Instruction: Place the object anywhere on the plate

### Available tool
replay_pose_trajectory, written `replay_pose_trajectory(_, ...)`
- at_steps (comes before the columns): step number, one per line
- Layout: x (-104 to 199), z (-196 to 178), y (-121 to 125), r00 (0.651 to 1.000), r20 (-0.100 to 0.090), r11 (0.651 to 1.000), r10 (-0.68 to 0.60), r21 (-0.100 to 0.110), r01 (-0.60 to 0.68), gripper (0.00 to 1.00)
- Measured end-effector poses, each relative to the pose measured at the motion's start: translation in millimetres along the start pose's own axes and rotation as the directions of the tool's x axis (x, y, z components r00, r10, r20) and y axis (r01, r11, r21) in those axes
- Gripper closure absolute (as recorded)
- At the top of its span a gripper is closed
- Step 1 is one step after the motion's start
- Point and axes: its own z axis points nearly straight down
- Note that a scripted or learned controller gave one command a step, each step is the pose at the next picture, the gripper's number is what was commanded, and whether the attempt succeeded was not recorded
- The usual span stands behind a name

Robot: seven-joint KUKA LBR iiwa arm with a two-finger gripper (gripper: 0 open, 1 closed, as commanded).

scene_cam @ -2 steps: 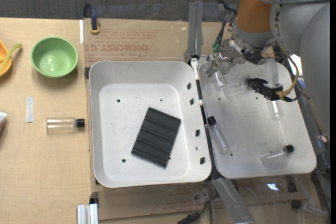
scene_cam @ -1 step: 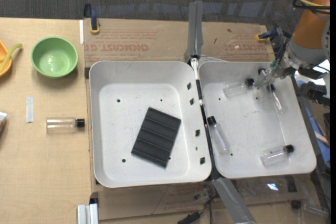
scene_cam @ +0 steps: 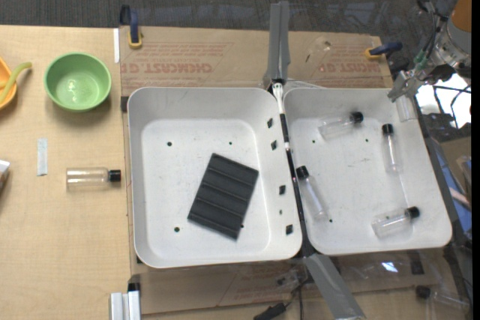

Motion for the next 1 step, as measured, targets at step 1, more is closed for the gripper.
replay_pose_trajectory(1, 129.4, -2.7, 32.9, 0.998, -0.002, 0.998, 0.061, 0.003, -0.061, 1.00)
